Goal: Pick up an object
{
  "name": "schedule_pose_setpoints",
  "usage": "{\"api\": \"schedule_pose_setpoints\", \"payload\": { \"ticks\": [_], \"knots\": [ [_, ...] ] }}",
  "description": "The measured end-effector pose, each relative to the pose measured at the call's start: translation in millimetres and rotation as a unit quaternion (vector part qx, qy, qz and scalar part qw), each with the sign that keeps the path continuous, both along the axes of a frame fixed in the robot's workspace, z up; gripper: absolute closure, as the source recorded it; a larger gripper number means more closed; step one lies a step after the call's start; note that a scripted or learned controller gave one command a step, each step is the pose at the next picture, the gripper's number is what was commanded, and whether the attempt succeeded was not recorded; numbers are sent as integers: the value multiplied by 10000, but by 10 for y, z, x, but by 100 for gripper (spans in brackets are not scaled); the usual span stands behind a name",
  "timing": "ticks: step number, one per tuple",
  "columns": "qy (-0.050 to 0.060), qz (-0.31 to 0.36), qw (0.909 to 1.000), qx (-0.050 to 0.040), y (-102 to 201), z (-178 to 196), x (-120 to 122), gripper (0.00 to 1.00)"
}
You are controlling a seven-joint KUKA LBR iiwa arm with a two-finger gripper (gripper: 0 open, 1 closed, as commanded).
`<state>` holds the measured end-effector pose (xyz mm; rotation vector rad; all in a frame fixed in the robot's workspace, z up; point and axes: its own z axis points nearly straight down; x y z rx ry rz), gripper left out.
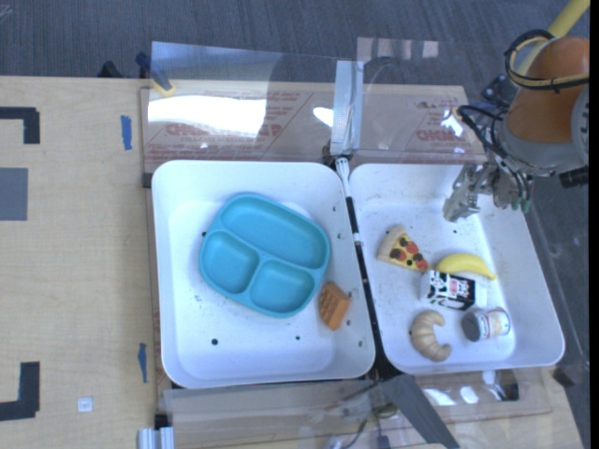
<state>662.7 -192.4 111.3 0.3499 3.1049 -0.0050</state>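
Observation:
My gripper point(487, 196) hangs over the far right part of the right bin point(538, 297), its two fingers apart with nothing between them. Below it in that bin lie a pizza slice point(402, 249), a yellow banana point(465, 266), a black-and-white carton point(451, 291), a croissant point(430, 333) and a small can on its side point(485, 324). The banana is the nearest of these, a short way toward the front of the bin from the fingers.
The left bin point(178, 344) holds a blue divided plate point(265, 253) and a brown pastry point(332, 305) against the plate's right front edge. A clear plastic screen point(281, 110) stands behind both bins. A metal divider point(348, 204) separates the bins.

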Motion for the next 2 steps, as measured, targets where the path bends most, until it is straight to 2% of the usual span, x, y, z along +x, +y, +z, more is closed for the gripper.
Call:
{"api": "schedule_pose_setpoints", "payload": {
  "ticks": [1,2],
  "knots": [
    [46,-1376,9905,43,670,-224,-66,100],
    [-8,-455,9990,37,1397,809,-150,100]
  ]
}}
